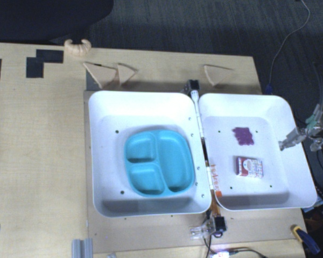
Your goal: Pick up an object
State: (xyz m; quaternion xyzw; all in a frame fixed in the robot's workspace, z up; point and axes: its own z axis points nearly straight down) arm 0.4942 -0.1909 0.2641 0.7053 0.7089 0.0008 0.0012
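In the right bin (274, 112) lie a small purple bunch of grapes (243, 135) and, just in front of it, a small red and white carton (249, 166). A blue divided tray (159, 162) rests in the middle of the left bin (105, 122). My gripper (294, 139) hangs over the right rim of the right bin, to the right of the grapes and the carton and apart from both. Nothing shows in its grasp.
A central divider with a black clip (192, 86) separates the two bins. Cardboard corner wedges (109, 72) stand behind the bins on the wooden bench. Cables and a small connector (215, 226) lie at the front edge.
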